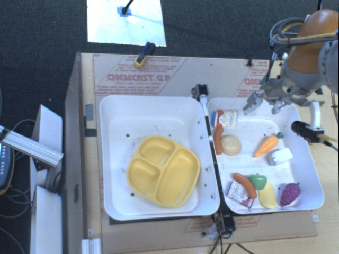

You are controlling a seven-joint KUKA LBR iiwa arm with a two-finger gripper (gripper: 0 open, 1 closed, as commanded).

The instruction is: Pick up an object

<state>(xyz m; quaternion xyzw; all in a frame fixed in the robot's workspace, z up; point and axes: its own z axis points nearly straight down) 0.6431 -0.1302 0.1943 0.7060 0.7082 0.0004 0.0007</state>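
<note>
**Tool hangs open over the far edge of the right bin**

The arm (312,41) comes in from the right, and the tool (266,103) hovers above the far rim of the right bin (312,181), its two fingers (252,103) spread apart with nothing between them. Below it, the right bin is crowded. A small printed carton (228,118) lies at the far left corner, a long orange sausage (217,139) just beside the bin's left wall, and a pale round ball (231,144) touching it. Towards the middle, a toy carrot (266,145) lies tilted, with a white block (280,156) near it. At the near edge: a red sausage (244,184) across a packet (238,194), a green pepper (258,181), a yellow piece (268,196), and purple grapes (290,193). Over in the left bin (122,126), a yellow divided plate (163,171) sits alone. Both bins rest on the desk (159,75).
</note>
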